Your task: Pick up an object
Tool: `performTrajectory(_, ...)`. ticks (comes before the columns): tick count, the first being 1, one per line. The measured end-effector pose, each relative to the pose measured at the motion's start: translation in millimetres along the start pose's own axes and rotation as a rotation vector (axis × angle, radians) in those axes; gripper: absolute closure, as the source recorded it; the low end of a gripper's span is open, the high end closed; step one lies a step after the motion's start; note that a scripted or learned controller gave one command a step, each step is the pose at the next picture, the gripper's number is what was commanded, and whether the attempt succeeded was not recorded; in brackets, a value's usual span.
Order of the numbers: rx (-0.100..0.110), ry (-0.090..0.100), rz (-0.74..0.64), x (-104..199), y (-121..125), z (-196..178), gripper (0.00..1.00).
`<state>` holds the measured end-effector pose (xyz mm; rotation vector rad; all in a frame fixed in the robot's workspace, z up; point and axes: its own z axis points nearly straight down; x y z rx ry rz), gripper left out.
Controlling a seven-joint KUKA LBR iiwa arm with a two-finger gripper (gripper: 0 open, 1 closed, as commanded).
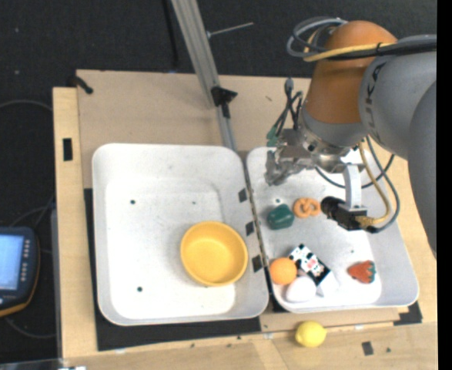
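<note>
My gripper (275,177) hangs over the far left part of the right bin (391,249), above and a little left of a green object (280,216). Nothing shows between its fingers. Beside the green object lies a small orange pumpkin-like piece (306,206). Near the bin's front sit an orange ball (282,270), a white egg-like object (301,290), a black-and-white patterned block (311,262) and a red strawberry-like object (361,271).
The left bin (133,183) holds a yellow bowl (213,253) near its front right. A yellow lemon (310,334) lies on the bench in front of the right bin. A metal pole (202,60) rises behind the bins.
</note>
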<state>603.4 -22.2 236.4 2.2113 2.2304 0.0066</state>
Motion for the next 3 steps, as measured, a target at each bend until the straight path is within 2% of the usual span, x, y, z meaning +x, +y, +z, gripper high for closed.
performTrajectory(2, 0.002, -0.001, 0.001, 109.2, 8.9, 3.8, 1.0)
performTrajectory(3, 0.002, -0.003, 0.005, 105.8, 9.0, 3.5, 0.0)
